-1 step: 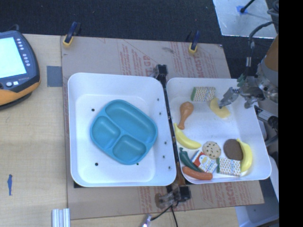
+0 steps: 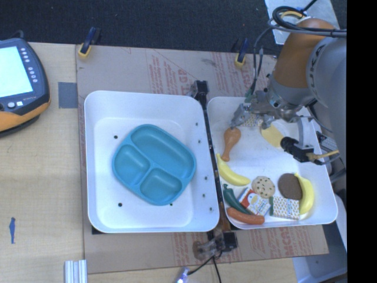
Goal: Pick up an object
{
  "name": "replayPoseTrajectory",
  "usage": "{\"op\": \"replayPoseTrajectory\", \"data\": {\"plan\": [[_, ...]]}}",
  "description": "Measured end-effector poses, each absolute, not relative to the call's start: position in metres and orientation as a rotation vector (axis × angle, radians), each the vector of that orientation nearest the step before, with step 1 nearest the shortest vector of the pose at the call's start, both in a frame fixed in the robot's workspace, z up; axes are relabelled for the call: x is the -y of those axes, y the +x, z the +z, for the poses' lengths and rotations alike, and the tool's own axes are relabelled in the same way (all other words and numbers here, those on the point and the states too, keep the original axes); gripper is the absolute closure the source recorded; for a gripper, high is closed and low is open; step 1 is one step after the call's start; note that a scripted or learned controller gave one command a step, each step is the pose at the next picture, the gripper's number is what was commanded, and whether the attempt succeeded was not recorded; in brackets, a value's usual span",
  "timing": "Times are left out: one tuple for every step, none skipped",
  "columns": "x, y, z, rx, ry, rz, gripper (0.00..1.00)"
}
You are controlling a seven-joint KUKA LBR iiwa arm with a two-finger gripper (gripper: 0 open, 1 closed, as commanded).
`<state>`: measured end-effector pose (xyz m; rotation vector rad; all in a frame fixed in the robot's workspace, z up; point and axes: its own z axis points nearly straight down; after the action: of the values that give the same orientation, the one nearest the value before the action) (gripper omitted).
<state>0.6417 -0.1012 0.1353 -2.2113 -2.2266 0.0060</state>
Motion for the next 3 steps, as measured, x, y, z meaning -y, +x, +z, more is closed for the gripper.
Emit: {"op": "replayPoseTrajectory", "data": {"plan": [[0.060,0.657,0.193,2.225,-2.215,0.002,0.00],[0.095,0.629,0.127,2.224,-2.214,0.009,0.00],[0.095,0.656,0.091,2.228,-2.211,0.008,0.00]]}}
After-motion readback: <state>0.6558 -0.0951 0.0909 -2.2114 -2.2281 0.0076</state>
